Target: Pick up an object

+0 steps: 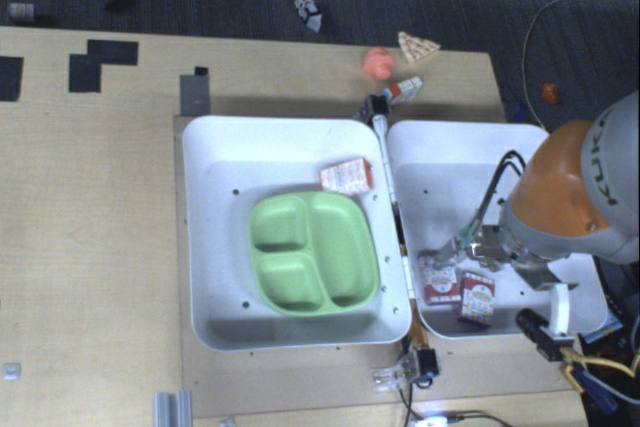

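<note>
1. Camera view: the gripper [478,250] sits low in the right bin [440,165], just above two red-and-white packets [458,287]. I cannot tell how the jaws stand, as the wrist hides them.
2. Risk: the packets lie flat and touching, so the jaws may slide over or nudge both.
3. The packets look small, thin, boxy, with printed faces.

One fixed camera above the table [90,245], looking down at a slant, both bins [215,215] in frame, arm [580,185] from right
</note>
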Tool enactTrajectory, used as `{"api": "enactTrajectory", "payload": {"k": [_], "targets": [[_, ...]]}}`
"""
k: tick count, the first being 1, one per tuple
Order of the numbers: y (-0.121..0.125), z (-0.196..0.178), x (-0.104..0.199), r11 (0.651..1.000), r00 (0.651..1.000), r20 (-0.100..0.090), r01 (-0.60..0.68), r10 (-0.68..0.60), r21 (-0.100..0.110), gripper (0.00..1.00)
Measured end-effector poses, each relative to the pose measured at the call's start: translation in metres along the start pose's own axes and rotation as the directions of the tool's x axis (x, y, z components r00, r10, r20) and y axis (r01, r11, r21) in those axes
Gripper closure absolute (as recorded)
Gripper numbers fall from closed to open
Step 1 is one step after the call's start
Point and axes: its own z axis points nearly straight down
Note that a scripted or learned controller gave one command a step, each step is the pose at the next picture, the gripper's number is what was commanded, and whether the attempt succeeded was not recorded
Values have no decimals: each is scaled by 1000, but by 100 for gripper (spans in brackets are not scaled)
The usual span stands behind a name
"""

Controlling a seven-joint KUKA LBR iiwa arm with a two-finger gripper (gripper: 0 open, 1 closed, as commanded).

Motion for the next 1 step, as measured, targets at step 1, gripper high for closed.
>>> {"api": "enactTrajectory", "payload": {"k": [1], "targets": [[3,-13,2,1000,1000,-4,3,-3,-6,100]]}}
